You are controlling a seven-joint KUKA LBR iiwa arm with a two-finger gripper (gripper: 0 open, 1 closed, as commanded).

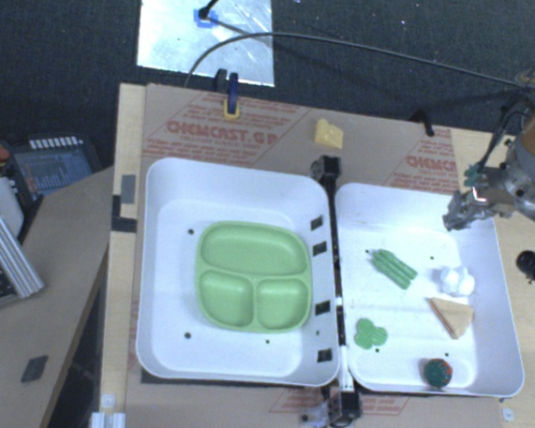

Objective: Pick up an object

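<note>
The right bin [498,278] holds a ridged green piece [393,268], a small white lump [455,280], a tan wedge [453,316], a flat green leaf shape [369,335] and a dark green and red ball [437,371]. My gripper [461,214] hangs over the bin's far right corner, above and to the right of all of them, well apart from the white lump. Nothing shows between its tips.
The left bin [166,246] carries a light green three-compartment tray [247,275]. A yellow block [329,133] lies on the cardboard behind the bins. A black divider [329,261] runs between the bins. A cable arcs overhead at the back.
</note>
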